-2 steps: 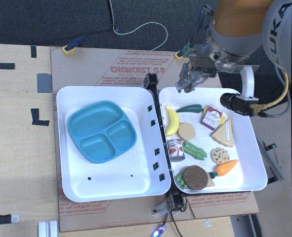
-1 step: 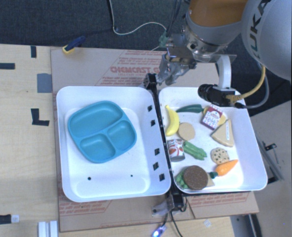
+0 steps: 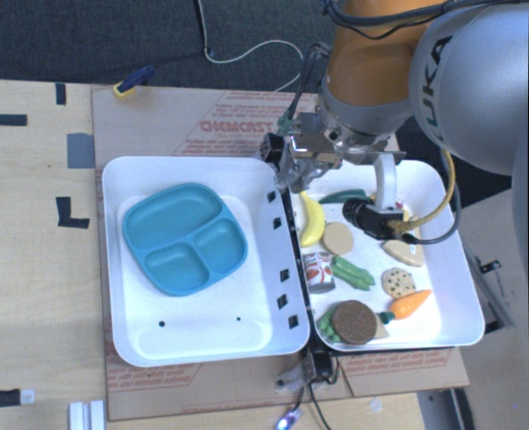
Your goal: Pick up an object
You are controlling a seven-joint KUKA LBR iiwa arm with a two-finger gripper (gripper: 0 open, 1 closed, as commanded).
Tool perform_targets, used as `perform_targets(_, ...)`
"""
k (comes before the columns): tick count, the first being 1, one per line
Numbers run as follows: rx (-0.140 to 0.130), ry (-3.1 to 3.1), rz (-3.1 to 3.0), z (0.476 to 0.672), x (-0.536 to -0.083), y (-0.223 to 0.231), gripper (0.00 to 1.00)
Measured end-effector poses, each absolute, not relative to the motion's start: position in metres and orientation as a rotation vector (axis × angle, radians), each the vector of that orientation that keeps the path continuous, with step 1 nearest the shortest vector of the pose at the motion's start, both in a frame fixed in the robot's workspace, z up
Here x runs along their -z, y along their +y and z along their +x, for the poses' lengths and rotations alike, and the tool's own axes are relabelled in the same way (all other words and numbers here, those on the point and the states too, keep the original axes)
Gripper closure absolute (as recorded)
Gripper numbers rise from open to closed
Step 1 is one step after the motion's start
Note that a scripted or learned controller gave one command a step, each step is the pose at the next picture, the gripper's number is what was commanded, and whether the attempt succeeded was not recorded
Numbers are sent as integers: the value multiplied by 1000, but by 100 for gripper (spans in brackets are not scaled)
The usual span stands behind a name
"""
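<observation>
The grey arm (image 3: pixel 461 52), lettered "UKA" on its casing, reaches over the right bin (image 3: pixel 452 276). Left of the gripper (image 3: pixel 293 170) lies a blue divided tray (image 3: pixel 185 237) in the left bin (image 3: pixel 121 240). Just below the gripper lies a banana (image 3: pixel 312 220), then a small can (image 3: pixel 319 271) with an unreadable label. How far the gripper is spread cannot be told.
</observation>
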State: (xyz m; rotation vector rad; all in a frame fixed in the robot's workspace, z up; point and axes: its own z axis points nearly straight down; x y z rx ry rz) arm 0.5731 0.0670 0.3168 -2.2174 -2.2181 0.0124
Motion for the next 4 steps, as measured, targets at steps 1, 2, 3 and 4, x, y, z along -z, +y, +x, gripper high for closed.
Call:
perform_targets(1, -4, -2224, -2216, 574, -331, 68, 100)
perform_targets(2, -7, -2226, -2213, 574, -340, 69, 100)
perform_targets(3, -9, -2227, -2210, 574, -350, 70, 100)
perform_targets(4, -11, -2227, -2207, 574, -359, 70, 100)
